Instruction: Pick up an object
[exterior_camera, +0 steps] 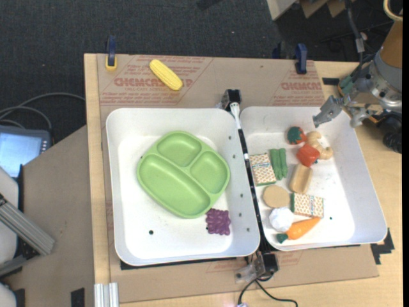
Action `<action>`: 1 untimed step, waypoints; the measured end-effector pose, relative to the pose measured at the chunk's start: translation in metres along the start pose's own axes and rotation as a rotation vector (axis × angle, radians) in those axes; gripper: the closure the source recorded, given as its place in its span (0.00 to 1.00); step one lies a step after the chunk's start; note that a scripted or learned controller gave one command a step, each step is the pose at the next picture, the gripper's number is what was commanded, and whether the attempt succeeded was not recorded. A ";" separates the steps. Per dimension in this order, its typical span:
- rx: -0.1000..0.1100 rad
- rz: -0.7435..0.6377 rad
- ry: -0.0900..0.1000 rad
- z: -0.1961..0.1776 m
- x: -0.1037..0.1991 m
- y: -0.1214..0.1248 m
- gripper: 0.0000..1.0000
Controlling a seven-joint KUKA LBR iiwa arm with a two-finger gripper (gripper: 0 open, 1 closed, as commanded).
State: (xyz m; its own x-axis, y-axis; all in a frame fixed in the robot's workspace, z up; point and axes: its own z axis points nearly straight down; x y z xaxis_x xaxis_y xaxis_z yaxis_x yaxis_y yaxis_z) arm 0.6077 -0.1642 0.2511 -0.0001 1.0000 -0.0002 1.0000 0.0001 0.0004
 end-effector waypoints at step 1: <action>0.006 -0.004 0.003 0.174 0.021 0.030 0.00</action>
State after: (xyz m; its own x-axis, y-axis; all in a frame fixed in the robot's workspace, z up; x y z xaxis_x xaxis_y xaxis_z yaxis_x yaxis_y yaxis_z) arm 0.6382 -0.1431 0.0773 -0.0037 1.0000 0.0031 1.0000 0.0037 -0.0054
